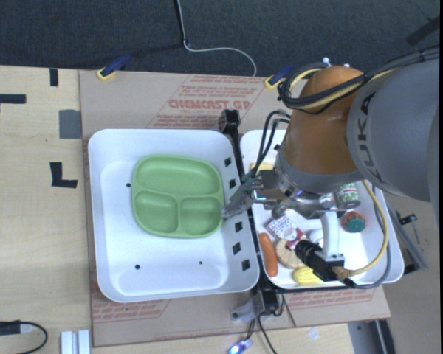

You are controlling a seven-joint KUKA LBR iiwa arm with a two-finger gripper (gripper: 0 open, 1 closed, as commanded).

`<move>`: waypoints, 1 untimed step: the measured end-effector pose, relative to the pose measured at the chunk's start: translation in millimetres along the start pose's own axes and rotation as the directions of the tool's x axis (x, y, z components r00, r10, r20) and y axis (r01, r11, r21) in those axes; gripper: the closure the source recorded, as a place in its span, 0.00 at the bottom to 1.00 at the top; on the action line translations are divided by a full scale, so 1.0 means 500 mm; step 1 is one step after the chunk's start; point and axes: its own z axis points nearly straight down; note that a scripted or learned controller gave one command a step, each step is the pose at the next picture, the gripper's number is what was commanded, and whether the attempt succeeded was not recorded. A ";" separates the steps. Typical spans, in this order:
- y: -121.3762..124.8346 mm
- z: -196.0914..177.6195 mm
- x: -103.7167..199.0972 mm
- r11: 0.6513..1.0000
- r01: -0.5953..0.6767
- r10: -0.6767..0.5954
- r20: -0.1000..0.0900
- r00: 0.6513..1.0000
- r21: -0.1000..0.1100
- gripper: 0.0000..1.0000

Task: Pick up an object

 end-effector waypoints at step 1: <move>0.004 -0.334 0.210 1.000 0.008 -0.008 -0.007 1.000 -0.014 0.00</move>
